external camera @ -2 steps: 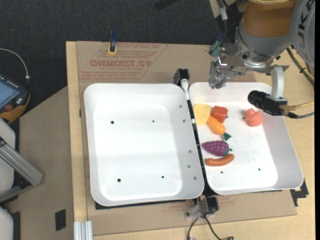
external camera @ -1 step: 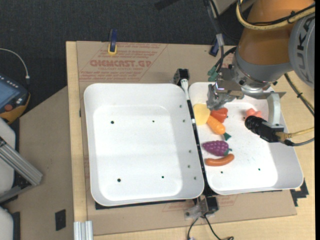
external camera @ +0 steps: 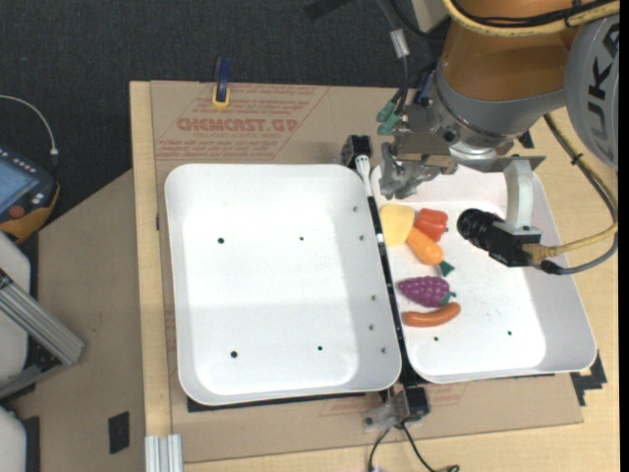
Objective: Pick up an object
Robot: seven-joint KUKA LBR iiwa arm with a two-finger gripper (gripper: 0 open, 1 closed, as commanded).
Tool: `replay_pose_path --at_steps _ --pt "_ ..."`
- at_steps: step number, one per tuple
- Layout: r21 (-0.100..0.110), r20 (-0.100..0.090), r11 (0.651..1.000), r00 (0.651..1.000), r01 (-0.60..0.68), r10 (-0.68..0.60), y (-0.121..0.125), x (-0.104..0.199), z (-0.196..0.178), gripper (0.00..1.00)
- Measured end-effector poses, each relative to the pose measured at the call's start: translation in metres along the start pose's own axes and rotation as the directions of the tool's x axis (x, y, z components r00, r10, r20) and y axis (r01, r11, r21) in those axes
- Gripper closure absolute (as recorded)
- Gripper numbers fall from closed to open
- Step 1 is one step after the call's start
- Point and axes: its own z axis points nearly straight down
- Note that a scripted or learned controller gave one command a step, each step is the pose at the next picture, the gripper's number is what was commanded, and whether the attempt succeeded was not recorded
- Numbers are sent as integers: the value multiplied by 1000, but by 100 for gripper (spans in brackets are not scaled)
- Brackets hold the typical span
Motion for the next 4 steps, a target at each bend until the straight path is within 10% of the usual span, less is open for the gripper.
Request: replay_pose_path --at_steps 1,2,3,4 --pt "14 3 1000 1000 -6 6 -47 2 29 100" --pt "-10 -2 1000 1000 -4 4 -59 11 -107 100" --pt "15 5 1000 1000 -9 9 -11 8 -4 100" --pt "2 2 1000 1000 -4 4 -23 25 -45 100"
